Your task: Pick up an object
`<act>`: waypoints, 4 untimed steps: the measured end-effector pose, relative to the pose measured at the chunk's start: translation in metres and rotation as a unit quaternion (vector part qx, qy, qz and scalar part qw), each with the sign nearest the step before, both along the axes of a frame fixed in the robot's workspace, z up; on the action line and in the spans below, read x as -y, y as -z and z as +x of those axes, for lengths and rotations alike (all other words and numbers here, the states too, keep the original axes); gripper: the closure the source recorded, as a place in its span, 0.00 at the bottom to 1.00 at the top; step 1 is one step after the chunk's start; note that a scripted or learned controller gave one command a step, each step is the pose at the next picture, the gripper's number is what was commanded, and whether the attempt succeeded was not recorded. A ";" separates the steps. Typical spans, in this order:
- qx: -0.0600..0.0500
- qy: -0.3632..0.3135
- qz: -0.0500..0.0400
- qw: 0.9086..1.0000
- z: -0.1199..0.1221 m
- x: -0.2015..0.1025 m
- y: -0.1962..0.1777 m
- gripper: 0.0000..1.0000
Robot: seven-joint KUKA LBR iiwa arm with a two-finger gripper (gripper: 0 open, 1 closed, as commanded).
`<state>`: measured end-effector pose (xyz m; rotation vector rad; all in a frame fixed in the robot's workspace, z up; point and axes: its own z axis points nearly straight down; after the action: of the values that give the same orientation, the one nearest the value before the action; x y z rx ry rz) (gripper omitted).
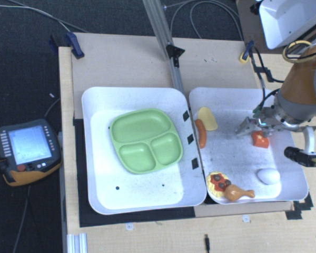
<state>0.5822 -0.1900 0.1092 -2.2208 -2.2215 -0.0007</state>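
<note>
Just below your gripper (256,126) sits the orange block (260,139), apparently touching the fingertips; whether the fingers are spread or closed, you cannot tell.

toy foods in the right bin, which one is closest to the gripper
The small orange-red block, right beside the gripper. The hot dog, egg and drumstick lie farther off.

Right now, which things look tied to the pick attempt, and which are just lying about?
In play:
- gripper, low in the right bin
- orange-red block, just below the gripper

Lying about:
- white egg
- hot dog
- yellow piece
- pizza slice
- chicken drumstick
- green divided plate in the left bin
- teach pendant
</note>
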 end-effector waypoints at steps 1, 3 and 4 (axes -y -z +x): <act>0.003 0.000 -0.002 1.000 0.002 0.001 -0.014 1.00; 0.003 0.000 -0.002 1.000 0.005 0.012 -0.107 1.00; 0.002 0.000 -0.001 1.000 0.006 0.012 -0.122 1.00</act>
<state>0.5880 -0.2019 0.2312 -2.2229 -2.2257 -0.0033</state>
